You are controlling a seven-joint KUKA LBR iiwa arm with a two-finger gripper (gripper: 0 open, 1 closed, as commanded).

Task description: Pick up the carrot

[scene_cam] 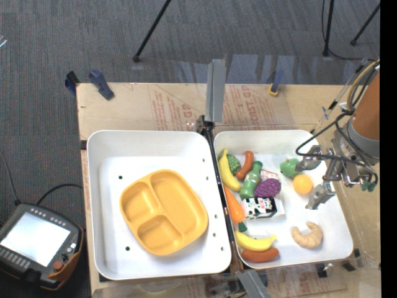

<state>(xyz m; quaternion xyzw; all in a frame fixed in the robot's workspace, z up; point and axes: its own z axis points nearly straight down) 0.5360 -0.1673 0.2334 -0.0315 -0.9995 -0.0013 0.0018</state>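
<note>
I see the carrot lying against the left wall of the right bin, orange body with green top pointing toward the near edge, just left of the small milk carton. Gripper hangs over the right side of that bin, well apart from the carrot, next to the orange ball. Both fingers look spread, nothing between them. Green pepper sits just left of the upper finger. Croissant is near the bin's front right. Two bananas: one above the carrot, one below it, with a red sausage beside the lower one. Purple grapes sit mid-bin. Yellow divided plate is in the left bin.
</note>
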